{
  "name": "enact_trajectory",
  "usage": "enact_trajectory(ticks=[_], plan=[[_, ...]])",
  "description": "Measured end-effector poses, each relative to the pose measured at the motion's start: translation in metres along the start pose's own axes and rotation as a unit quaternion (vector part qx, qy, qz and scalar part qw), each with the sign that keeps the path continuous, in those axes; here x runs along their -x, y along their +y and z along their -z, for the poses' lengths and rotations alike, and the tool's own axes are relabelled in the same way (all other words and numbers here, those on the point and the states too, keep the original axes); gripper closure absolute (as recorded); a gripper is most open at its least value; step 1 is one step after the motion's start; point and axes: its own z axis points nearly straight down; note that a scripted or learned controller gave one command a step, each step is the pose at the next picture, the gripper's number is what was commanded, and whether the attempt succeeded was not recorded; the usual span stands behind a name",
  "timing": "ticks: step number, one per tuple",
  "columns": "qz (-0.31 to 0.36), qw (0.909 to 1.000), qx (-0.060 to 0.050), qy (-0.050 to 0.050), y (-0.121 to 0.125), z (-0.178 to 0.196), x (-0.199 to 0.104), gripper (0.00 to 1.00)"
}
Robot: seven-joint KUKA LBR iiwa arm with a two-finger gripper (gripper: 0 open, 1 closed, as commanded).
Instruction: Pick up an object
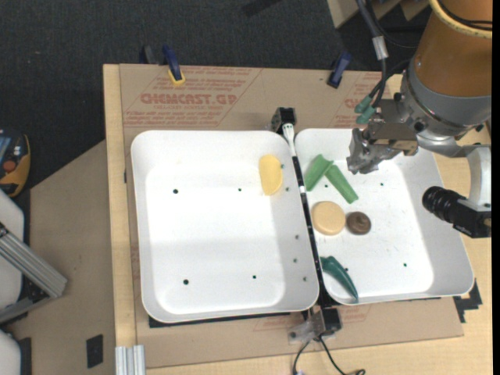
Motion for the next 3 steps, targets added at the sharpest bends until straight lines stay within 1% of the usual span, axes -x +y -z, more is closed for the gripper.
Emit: enact_trajectory(ticks=[1,2,3], plan=[[0.004,1.0,-0.001,0.002,-0.009,0.021,-0.065,1.0],[-0.005,0.9999,-0.009,-0.001,-0.014,-0.074,0.017,1.0],[0.0,1.0,-0.002,0.0,-0.012,-0.059,0.012,1.0]])
